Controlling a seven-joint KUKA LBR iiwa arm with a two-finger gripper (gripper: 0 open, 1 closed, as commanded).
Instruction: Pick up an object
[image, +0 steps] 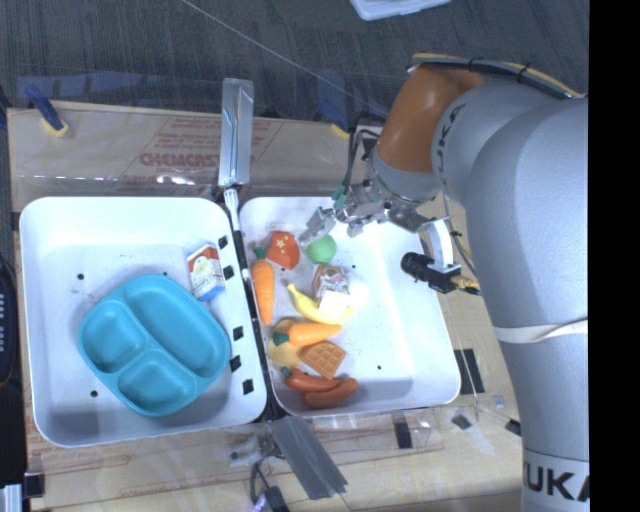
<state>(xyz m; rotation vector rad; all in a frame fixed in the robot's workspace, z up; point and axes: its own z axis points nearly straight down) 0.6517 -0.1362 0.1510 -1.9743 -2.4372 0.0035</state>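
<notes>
White plastic forms both bins; the divider (237, 262) where their walls meet serves as the reference for all positions below.

Left of the divider, the left bin (60, 230) holds a blue tray (152, 343) with three compartments, lying well apart from the divider at its near end. A small carton (205, 271) stands just beside the divider, touching the tray's far edge.

Right of the divider, the right bin (420, 340) holds a pile of toy food. A carrot (263, 290) lies just beside the divider. Further right and towards the far wall sit a tomato (283, 249) and a green ball (322, 249). Nearer the camera lie a banana (315, 305), a waffle (323, 358) and a sausage (330, 393); these touch or overlap one another.

The gripper (335, 218) hangs over the far part of the right bin, right of the divider, just above the green ball and the tomato. Its metal fingers (322, 220) point towards the pile. Whether the jaws stand open or closed cannot be told from this angle, and nothing is visible between them.

Task status: not yet done. No object is lifted; every item rests in a bin. The arm is positioned over the pile, so the approach appears complete or nearly so. The green ball is probably the target, as it lies nearest the fingertips. Remaining steps, as judged: lower onto one item, close on it, and raise it clear of the bin.
</notes>
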